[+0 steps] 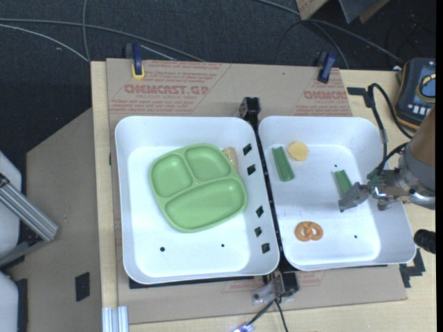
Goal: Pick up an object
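Gripper (354,198) in right bin (360,251), beside small green block (342,180); grip state unclear. Pretzel (309,232) near, green plate (199,186) left bin (138,254).

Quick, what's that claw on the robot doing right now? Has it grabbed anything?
Gripper: low in the right bin, beside a green block; whether it is open, closed or holding anything cannot be told.

left bin (131,206): green plate (199,186) | right bin (360,249): pretzel (308,232), green blocks, claw (353,198)
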